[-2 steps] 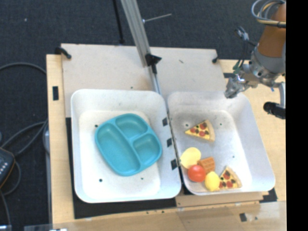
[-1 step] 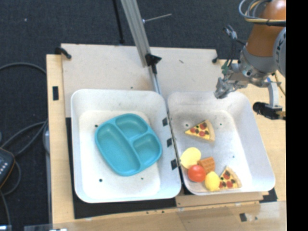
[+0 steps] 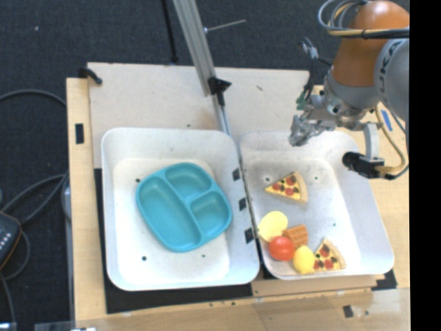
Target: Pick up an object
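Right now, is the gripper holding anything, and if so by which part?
Nothing is held. The two-finger gripper hangs above the far rim of the right white bin, with nothing between its fingers. The nearest item, the upper toy pizza slice, lies in that bin, apart from it.

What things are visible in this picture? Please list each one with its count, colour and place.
bins: 2, white, side by side on the bench
divided plate: 1, light blue, in the left bin
pizza slices: 2, yellow and red, right bin; one mid, one at near edge
yellow pieces: 2, right bin, near edge; second
red ball: 1, between the yellow pieces
orange piece: 1, beside the red ball
metal pole: 1, grey, behind the bins
claw: 1, grey, over the right bin's far edge
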`<move>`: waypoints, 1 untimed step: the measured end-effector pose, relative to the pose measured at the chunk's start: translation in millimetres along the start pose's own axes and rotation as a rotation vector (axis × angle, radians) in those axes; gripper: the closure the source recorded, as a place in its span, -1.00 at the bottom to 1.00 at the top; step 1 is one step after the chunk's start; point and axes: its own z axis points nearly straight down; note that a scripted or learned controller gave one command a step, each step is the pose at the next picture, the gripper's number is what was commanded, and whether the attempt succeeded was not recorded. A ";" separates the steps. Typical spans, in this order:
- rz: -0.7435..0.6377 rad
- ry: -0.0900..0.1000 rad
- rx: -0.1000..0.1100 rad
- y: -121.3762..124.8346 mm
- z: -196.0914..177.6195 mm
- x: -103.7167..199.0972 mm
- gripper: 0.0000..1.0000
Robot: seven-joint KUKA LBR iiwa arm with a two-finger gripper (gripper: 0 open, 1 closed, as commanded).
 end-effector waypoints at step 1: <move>0.000 0.000 0.002 -7.6 7.7 50.1 1.00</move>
